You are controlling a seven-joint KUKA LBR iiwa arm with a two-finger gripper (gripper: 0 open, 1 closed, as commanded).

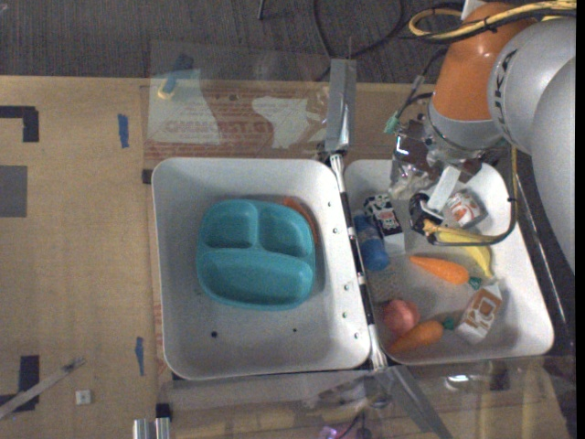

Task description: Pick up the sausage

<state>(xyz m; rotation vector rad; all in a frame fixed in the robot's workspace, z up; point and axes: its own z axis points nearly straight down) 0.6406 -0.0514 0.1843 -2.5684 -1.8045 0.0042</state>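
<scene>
My gripper (pixel 409 183) hangs below the orange-banded wrist (pixel 471 80), over the back left part of the right bin (pixel 535 332). It is just above a small black and white item (pixel 384 216). No clear sausage shape stands out. An orange-brown sliver (pixel 299 208) peeks from under the far right edge of the teal divided plate (pixel 256 252) in the left bin (pixel 183 337); what it is cannot be told. An orange-brown elongated piece (pixel 417 337) with a green end lies at the front of the right bin.
The right bin also holds a blue bottle (pixel 370 243), an orange carrot (pixel 440 270), a yellow banana (pixel 468 248), a pink ball (pixel 398 315), a small carton (pixel 481 312) and a red and white pack (pixel 462 209). A metal divider (pixel 352 245) separates the bins.
</scene>
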